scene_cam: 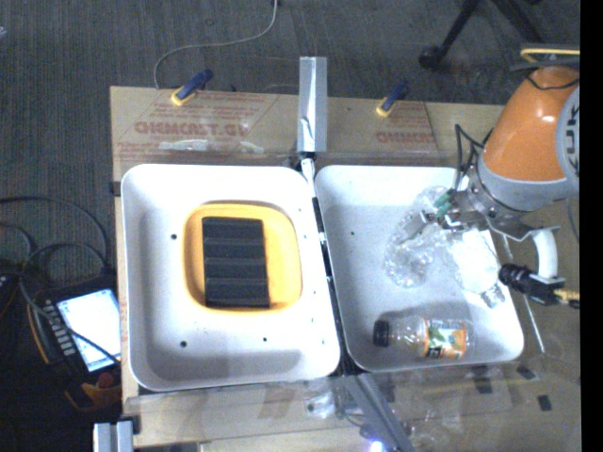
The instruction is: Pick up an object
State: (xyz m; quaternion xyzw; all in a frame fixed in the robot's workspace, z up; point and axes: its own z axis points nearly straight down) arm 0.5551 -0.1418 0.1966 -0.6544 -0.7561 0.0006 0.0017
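The right bin (358, 243) holds a crumpled clear plastic wrapper (415, 243), a clear plastic bottle (476, 266) beside it, and a small bottle with an orange label and black cap (424, 335) lying on its side near the front wall. My gripper (445, 215) is low over the back right of this bin, at the upper edge of the crumpled wrapper and seemingly touching it. The orange-banded wrist hides much of the gripper. A yellow tray with a black ridged block (236, 260) lies in the middle of the left bin (151, 215).
A metal post (312, 102) stands behind the divide between the bins. Two blue-and-yellow clamps (191, 86) hold a cardboard sheet at the back. A tablet and cables (80, 323) lie on the floor to the left.
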